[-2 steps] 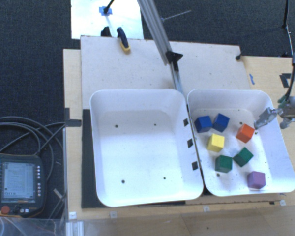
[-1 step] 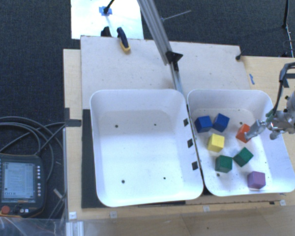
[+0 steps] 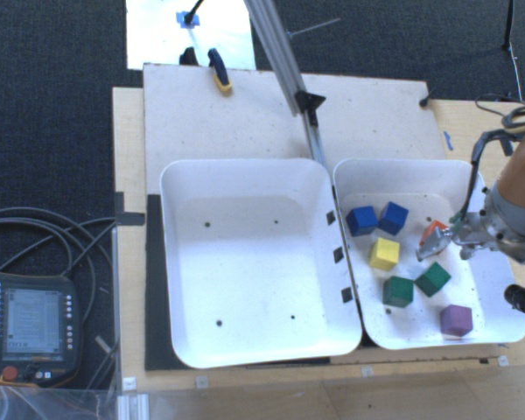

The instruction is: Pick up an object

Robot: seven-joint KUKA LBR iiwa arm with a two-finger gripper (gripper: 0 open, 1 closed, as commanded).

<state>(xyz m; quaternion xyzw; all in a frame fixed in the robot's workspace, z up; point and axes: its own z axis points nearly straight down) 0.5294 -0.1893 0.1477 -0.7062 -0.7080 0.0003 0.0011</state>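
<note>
The right bin [image 3: 420, 171] holds several small blocks. Two blue blocks [image 3: 361, 220] [image 3: 393, 217] sit side by side near its far left. A yellow block [image 3: 385, 254] lies just in front of them. Two green blocks [image 3: 398, 290] [image 3: 433, 278] and a purple block [image 3: 456, 319] lie nearer the front. My gripper [image 3: 430, 242] reaches in from the right and hangs low over the middle of this bin, just above the right green block. A small orange-red piece [image 3: 434, 229] shows at the gripper's tip; I cannot tell whether it is held.
The left bin [image 3: 245, 261] stands beside the right one, with a shared wall between them. A slanted metal pole [image 3: 276, 42] crosses above the bench at the back. A teach pendant [image 3: 31, 326] and cables lie at the far left.
</note>
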